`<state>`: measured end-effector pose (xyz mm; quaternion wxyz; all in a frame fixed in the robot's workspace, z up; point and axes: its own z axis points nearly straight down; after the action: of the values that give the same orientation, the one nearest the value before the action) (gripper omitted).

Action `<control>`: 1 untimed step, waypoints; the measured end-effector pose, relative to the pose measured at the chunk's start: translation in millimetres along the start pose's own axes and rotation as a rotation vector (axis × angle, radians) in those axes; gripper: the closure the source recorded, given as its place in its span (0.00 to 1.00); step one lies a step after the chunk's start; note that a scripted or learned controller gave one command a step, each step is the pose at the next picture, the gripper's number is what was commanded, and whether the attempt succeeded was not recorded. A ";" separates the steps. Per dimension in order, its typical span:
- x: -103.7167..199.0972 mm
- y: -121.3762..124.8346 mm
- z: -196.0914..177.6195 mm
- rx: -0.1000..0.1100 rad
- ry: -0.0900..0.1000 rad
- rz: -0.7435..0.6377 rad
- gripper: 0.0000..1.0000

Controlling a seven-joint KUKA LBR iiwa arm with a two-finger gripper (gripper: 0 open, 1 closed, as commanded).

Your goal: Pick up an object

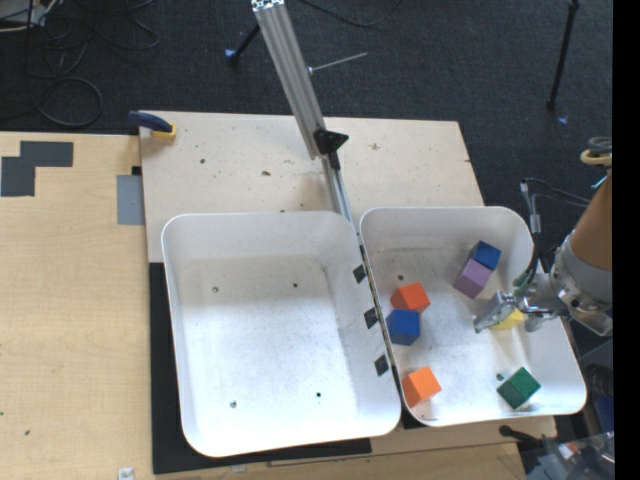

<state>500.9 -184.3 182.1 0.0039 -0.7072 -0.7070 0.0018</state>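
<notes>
Your gripper (497, 315) sits low in the right bin (450, 230) right on a yellow block (510, 319), but can't tell if it's actually clamped.

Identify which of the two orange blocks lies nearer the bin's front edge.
The lower orange block, near the right bin front-left corner; the other orange block sits beside the blue cube.

arm (600, 248) cut off at right edge, yellow block (510, 318) partly hidden behind claw (492, 316)
</notes>
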 end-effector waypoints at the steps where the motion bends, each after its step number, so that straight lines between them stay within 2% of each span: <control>1: -3.1 -10.9 55.4 0.002 0.001 0.001 0.00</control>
<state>489.6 -187.2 126.8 0.0047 -0.7075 -0.7067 0.0021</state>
